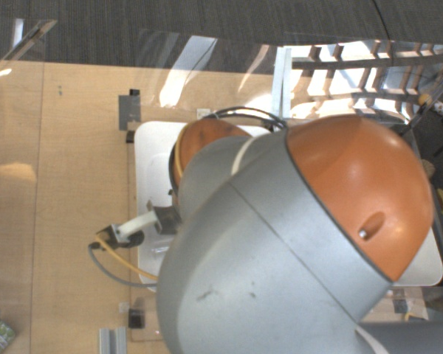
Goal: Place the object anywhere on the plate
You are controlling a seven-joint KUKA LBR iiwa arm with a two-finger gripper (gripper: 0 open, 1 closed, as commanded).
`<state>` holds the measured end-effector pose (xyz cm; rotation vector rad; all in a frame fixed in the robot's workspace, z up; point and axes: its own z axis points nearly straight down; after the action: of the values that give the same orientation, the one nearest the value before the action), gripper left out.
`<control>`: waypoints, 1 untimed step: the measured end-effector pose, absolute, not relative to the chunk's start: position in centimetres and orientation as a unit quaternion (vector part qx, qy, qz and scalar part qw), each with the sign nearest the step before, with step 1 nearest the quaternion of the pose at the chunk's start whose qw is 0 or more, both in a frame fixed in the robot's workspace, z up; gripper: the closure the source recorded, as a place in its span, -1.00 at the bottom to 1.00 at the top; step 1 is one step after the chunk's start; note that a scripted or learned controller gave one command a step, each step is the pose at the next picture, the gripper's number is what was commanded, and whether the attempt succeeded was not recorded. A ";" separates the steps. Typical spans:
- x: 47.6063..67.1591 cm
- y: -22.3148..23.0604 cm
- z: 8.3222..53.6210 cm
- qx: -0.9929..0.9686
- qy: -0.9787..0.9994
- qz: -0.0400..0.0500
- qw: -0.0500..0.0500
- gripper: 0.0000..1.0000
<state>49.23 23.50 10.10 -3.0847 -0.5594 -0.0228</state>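
My grey arm [266,264] with its orange band [354,190] bulks large close under the camera. It covers most of both white bins and hides whatever lies in them. A strip of the left bin [146,175] shows along its left rim and far corner. A second orange part of the arm [207,140] hangs over that bin. A white fitting [129,231] with a yellow cable [118,260] sticks out leftward from under the arm, past the bin's left rim.
The wooden bench [59,198] spreads bare to the left of the bins. A dark bracket [130,110] stands at the left bin's far corner. A metal frame [369,72] runs along the back right. A small corner of the right bin [428,268] shows.
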 end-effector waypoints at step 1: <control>49.2 23.5 10.1 -0.984 -0.179 -0.007 0.003 -1.00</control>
<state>49.24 23.50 10.12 -3.0845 -0.5596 -0.0233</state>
